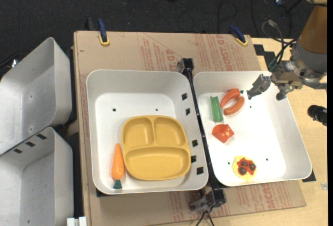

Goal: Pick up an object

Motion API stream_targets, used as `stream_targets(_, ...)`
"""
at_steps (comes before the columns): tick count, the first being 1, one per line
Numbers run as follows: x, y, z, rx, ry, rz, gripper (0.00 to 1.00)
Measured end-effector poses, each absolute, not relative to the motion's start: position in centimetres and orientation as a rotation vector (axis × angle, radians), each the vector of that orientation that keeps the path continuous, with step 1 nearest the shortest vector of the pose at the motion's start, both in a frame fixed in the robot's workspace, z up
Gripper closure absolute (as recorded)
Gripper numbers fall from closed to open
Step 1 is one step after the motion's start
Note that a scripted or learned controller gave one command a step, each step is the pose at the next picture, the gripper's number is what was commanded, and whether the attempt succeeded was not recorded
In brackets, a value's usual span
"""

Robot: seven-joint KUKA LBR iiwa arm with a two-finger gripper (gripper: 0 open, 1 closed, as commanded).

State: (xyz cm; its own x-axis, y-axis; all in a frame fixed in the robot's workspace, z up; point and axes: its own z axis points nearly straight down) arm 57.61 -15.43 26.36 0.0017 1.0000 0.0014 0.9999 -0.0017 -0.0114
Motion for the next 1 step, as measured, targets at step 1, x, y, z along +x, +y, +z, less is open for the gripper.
stream_targets(1,57.82,-15.39,27.01,-2.221,-2.223,0.0,0.0)
